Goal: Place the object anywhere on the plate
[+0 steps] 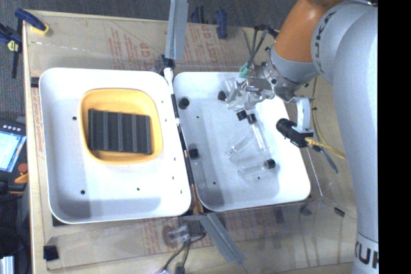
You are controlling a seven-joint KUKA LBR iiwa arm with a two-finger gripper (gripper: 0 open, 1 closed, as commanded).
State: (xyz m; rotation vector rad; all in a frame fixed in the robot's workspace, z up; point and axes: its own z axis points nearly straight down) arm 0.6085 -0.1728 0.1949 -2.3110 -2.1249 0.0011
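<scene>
One dark slotted object [121, 131] sits on one yellow plate [122, 97]; gripper [247, 113] jaw state unclear.

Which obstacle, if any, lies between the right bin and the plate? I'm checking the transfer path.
Only the raised bin rims where the two bins meet. The yellow plate sits in the left bin, carrying a dark ridged block.

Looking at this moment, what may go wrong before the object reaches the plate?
1. The gripper is over the right bin, while the plate lies in the left bin; a weak hold could drop the load at the divider between them.
2. The clear tubes lie close together, so a grasp may catch two or slip.
3. The plate's dark ridged insert may let a round tube roll.
</scene>
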